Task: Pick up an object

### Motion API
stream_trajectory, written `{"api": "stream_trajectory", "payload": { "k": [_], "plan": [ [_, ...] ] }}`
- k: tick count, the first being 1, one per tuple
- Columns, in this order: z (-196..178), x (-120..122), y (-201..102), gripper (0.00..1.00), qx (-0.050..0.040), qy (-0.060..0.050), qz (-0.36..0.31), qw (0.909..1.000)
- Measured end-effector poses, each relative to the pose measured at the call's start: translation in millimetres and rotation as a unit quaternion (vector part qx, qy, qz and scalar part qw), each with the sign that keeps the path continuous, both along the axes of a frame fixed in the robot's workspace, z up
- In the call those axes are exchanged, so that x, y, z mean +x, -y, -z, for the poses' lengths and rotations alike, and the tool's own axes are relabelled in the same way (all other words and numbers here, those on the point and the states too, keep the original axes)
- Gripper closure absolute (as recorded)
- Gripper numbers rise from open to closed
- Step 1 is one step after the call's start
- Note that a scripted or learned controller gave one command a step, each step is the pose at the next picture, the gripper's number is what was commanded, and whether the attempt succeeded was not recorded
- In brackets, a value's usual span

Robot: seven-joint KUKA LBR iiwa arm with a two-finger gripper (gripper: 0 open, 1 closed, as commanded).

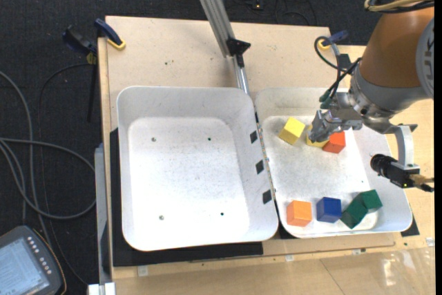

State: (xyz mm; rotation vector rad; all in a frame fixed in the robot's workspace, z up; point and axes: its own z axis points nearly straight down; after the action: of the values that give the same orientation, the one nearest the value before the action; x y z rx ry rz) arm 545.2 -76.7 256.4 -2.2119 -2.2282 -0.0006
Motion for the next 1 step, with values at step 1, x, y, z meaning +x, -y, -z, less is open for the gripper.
{"api": "stream_trajectory", "payload": {
  "k": [1],
  "plan": [
    [-6.0, 4.9, -52.9, 1.0, -0.0002, 0.001, -0.001, 1.0]
  ]
}}
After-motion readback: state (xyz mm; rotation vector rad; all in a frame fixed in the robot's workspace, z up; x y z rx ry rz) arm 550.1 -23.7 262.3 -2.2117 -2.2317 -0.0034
